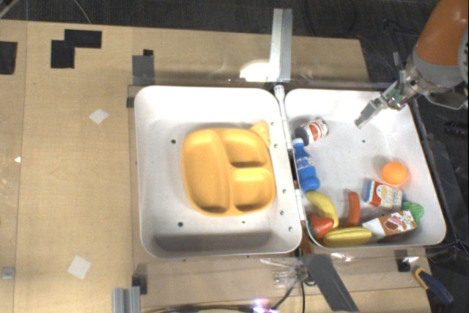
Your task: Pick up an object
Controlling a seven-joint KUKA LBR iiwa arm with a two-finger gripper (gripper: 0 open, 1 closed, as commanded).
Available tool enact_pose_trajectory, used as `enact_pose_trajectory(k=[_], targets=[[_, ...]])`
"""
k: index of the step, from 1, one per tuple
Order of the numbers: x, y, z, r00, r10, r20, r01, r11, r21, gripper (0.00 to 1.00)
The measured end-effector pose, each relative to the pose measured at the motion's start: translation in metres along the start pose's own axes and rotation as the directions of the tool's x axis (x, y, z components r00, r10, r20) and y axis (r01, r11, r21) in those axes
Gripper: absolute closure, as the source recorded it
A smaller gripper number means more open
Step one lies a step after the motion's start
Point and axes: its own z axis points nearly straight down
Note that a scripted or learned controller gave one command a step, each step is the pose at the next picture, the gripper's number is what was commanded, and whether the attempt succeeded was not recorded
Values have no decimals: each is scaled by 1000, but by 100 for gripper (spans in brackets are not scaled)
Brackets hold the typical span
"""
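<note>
Here, 1 yellow tray (226, 171), 2 bananas (347, 234), 1 orange (396, 172); gripper (364, 117) state unclear

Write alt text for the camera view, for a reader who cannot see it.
A gripper hangs over the upper part of the right bin, which holds small toy groceries, among them a blue bottle, an orange ball and a banana. The left bin holds a yellow divided tray.

We see the left bin (157, 157) largely taken up by a yellow divided tray (227, 171), with bare floor around its edges; in the right bin (434, 201) the upper middle lies open; a blue bottle (304, 166) and small can (315, 130) line the divider; toy foods (363, 220) crowd the near corner.
</note>
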Motion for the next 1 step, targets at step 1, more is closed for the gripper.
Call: enact_pose_trajectory(k=[1], targets=[[19,-20,-18,998,-57,-5,57,998,2,0]])
